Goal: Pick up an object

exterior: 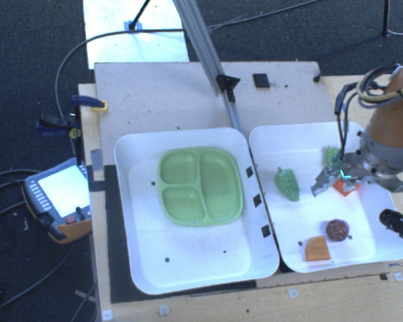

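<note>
In the right bin (267, 142) lie several small objects: a green leafy piece (286, 184), a smaller green piece (332, 156), a red-orange piece (346, 186), a dark brown round piece (338, 230) and an orange square piece (317, 249). My gripper (336, 177) hangs low over the right half of this bin, directly at the red-orange piece and just below the smaller green piece. The gripper body partly covers the red-orange piece. The view does not show anything lifted off the bin floor.
The left bin (133, 217) holds a light green divided plate (201, 186). A slanted metal pole (203, 43) crosses the bench above the bins. A teach pendant (58, 198) lies on the floor to the left. The arm (391, 123) reaches in over the right bin's right side.
</note>
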You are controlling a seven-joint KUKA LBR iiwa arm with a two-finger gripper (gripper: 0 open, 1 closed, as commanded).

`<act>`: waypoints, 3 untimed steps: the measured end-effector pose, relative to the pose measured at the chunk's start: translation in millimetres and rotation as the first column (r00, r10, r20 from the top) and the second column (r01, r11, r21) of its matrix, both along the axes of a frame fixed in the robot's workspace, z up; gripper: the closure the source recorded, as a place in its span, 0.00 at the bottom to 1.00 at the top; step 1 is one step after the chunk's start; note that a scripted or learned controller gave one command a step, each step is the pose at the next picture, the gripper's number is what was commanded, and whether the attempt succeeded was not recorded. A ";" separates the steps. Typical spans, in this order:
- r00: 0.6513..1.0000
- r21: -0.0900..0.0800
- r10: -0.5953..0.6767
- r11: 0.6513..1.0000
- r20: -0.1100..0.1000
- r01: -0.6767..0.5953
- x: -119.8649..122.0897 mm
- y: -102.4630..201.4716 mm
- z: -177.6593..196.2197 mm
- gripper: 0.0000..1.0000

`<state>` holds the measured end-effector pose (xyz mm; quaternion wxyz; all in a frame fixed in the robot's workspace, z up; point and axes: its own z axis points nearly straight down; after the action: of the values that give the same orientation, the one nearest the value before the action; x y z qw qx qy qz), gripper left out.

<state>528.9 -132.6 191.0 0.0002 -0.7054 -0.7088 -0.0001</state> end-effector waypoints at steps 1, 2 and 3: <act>1.000 0.000 0.000 1.000 0.001 0.000 0.4 0.0 0.6 0.00; 1.000 0.000 -0.002 1.000 -0.002 0.002 9.0 2.2 -45.9 0.00; 1.000 0.000 -0.004 1.000 -0.002 0.004 8.8 -5.7 -91.5 0.00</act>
<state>537.8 -138.4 99.5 0.0010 -0.7068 -0.7074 0.0007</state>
